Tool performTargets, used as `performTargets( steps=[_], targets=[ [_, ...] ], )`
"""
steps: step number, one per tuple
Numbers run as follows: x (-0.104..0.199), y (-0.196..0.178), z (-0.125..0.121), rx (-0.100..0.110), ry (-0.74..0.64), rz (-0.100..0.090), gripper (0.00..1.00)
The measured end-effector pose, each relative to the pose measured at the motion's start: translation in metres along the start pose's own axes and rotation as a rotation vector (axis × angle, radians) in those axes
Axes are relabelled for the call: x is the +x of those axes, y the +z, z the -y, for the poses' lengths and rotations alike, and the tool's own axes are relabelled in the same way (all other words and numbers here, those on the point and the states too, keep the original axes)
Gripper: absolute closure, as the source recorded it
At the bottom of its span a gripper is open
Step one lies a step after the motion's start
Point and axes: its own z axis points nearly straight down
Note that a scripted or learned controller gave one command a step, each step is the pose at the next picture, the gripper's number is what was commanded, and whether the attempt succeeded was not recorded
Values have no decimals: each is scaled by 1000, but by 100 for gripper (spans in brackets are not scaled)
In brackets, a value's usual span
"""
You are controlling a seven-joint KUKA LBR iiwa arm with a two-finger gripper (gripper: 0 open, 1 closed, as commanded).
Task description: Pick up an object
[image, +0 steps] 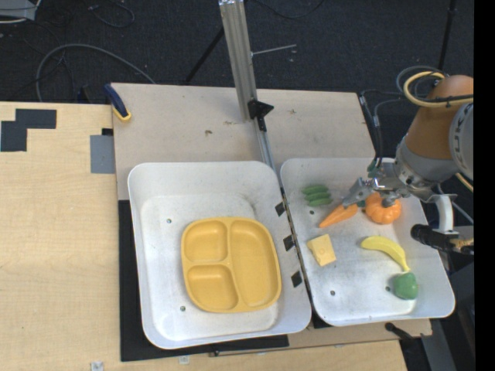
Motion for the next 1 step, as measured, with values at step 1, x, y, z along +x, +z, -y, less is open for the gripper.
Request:
performTargets(
  steps=[1],
  targets=[
    [-1, -7, 1, 5, 0, 0, 100]
  ],
)
